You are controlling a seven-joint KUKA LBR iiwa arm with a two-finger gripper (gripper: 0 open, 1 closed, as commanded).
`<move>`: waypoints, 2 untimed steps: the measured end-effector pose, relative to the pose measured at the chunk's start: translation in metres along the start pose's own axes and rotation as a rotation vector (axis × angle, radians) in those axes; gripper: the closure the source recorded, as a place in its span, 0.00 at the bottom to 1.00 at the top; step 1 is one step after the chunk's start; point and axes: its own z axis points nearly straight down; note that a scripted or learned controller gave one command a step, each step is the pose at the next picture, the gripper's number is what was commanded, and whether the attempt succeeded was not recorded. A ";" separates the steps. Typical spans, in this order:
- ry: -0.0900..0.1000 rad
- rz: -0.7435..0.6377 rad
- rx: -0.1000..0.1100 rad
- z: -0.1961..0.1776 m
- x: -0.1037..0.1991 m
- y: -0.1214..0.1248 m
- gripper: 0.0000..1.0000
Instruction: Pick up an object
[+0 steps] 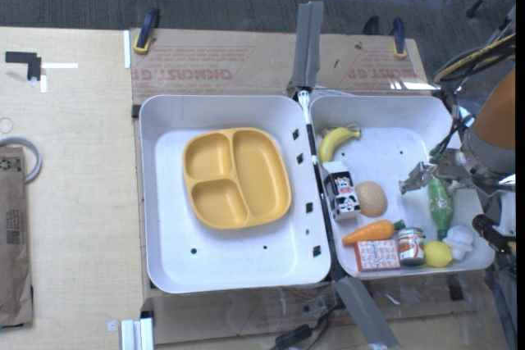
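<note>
You see the gripper [428, 176] at right of frame, over the right bin [379, 112] | jaw state: cannot tell | green bottle [440, 205] lies just beside it, lower right

Grey arm [484, 164], orange band, metal claw [420, 176]

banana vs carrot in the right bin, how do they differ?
The banana is yellow and curved; the carrot is orange and straight. The banana lies near the bin's far left corner; the carrot lies toward the near edge, beside a small red-labelled jar. Both are elongated items lying flat in the right bin.
</note>
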 end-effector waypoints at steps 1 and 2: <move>-0.008 0.005 0.000 -0.008 -0.004 -0.001 1.00; -0.012 -0.098 0.000 -0.116 0.043 0.045 1.00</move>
